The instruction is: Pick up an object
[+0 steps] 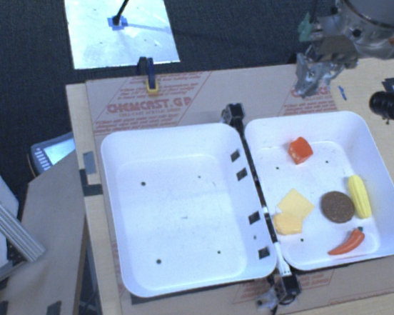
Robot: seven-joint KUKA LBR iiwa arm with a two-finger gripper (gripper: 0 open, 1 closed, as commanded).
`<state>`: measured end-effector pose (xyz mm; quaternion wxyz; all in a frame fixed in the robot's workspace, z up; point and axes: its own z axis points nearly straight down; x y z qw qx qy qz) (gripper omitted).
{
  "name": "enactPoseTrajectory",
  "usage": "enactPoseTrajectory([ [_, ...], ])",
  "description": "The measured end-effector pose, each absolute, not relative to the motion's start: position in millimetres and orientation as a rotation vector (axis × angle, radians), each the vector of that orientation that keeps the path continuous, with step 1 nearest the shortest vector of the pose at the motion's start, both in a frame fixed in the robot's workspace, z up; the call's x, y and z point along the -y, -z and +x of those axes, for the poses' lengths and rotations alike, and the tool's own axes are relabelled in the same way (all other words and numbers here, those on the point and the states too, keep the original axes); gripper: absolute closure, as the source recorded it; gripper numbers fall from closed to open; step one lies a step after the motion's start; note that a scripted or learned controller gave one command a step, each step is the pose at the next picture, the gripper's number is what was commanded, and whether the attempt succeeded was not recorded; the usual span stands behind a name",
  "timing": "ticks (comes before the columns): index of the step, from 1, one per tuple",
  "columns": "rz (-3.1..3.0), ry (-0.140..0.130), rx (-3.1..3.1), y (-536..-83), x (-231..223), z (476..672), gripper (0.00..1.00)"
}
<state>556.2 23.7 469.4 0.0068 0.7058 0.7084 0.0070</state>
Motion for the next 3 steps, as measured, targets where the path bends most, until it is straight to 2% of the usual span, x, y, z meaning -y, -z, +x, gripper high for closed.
enactPoseTrajectory([
  [1,2.206,-0.008,-2.23,-472.1,-25.7,555.8,1.0],
  [3,2.191,-0.012,-2.239,-493.7,-25.9,557.0,1.0],
])
